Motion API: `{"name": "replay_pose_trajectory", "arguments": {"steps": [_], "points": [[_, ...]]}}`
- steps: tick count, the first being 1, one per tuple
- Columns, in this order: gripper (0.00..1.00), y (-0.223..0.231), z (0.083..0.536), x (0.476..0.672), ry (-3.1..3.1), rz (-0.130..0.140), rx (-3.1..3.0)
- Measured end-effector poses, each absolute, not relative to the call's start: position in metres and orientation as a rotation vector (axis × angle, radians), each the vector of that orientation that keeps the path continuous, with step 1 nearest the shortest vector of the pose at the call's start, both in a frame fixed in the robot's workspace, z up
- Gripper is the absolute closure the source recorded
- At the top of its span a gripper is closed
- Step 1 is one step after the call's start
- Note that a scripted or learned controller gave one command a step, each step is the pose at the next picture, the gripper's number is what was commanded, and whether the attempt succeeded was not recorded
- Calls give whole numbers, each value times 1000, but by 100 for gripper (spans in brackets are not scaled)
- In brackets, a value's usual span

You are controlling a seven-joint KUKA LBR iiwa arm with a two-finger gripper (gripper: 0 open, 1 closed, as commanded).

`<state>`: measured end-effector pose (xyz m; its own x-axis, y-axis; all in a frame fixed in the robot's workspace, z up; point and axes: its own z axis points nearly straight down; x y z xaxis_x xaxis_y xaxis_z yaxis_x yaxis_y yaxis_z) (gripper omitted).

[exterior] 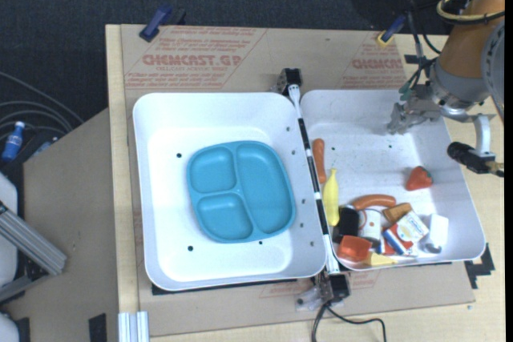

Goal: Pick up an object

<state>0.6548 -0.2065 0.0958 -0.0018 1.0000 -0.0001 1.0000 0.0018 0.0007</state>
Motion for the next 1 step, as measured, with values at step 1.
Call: {"name": "replay_pose_trajectory", "arguments": {"steps": [1], "points": [[0, -206, 96, 655, 2223, 0, 2219]]}}
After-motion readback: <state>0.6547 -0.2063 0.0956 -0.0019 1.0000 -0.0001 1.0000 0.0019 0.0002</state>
